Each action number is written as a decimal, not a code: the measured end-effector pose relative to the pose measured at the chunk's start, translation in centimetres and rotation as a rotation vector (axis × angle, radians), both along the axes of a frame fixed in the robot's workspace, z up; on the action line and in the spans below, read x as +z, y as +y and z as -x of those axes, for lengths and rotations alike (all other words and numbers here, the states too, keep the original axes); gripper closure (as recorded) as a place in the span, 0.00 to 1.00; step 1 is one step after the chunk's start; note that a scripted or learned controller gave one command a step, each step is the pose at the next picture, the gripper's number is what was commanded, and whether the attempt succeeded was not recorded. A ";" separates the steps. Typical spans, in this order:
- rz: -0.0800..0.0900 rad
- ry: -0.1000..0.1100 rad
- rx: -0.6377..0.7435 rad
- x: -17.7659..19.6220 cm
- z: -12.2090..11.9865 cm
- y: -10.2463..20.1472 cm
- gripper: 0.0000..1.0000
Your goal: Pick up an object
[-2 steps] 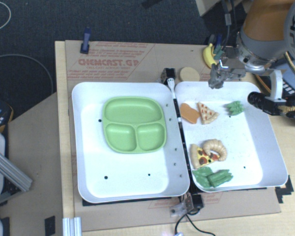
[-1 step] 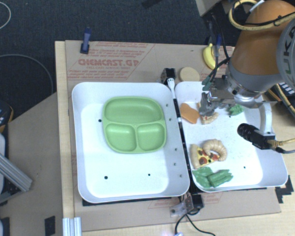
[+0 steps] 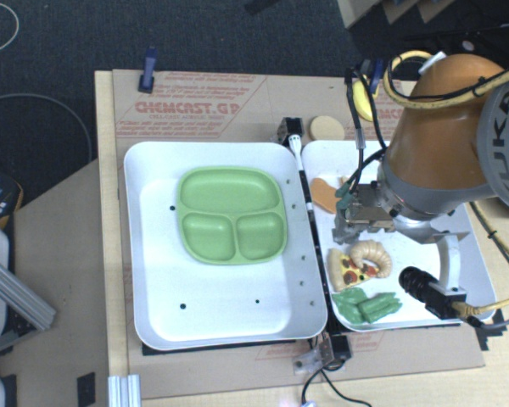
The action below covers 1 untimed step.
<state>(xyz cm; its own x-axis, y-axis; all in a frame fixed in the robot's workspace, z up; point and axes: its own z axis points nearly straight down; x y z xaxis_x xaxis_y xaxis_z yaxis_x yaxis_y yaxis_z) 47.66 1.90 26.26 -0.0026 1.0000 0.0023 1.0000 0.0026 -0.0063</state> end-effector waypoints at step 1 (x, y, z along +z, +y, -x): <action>0.002 -0.007 -0.002 1.1 -0.3 -0.2 1.00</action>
